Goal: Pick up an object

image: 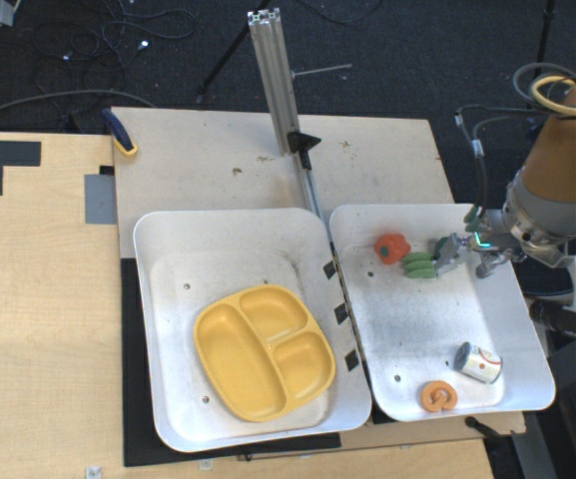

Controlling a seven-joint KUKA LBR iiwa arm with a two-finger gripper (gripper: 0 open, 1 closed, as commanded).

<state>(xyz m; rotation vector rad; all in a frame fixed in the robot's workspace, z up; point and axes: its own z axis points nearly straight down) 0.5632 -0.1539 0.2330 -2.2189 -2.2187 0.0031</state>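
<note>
In the right white bin (512,317), far side: grey two-finger gripper (464,254) beside small green plastic piece (420,266), grip state cannot be told; red-orange toy (391,247) could be knocked.

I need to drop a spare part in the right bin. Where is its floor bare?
The middle of the right white bin is bare, between the green piece above and the orange ring below. The top edge is crowded around the red-orange ball and gripper.

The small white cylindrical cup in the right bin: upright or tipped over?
Tipped. The small white cylindrical cup lies on its side on the right white bin's floor, near the orange ring.
</note>
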